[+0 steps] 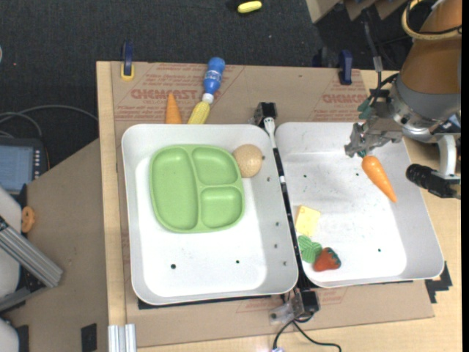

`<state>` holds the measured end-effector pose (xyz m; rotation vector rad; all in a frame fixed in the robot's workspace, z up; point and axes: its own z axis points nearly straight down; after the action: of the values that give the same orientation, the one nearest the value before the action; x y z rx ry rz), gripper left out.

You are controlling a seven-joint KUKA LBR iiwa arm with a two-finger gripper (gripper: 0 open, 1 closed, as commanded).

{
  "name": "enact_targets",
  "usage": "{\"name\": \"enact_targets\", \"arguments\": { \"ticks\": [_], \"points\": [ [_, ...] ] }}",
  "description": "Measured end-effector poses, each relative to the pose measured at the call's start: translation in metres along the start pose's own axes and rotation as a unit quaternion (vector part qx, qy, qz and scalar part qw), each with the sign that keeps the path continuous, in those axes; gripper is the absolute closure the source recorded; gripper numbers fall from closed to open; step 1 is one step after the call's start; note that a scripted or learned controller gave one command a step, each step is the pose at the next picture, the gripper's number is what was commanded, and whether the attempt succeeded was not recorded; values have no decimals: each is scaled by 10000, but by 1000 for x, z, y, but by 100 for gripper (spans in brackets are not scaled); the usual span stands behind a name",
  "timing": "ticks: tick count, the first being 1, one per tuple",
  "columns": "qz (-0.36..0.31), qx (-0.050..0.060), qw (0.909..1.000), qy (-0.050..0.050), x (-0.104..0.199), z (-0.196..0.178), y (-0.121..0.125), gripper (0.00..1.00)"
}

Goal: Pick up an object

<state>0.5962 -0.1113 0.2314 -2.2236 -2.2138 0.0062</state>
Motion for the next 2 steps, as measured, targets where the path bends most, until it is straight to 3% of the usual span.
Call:
{"name": "enact_targets", "arguments": {
  "ticks": [1,2],
  "points": [
    [-9,-53,10000,-20,-47,0,57,100],
    [-41,-65,10000,-4,-13,-30,72,100]
  ]
}}
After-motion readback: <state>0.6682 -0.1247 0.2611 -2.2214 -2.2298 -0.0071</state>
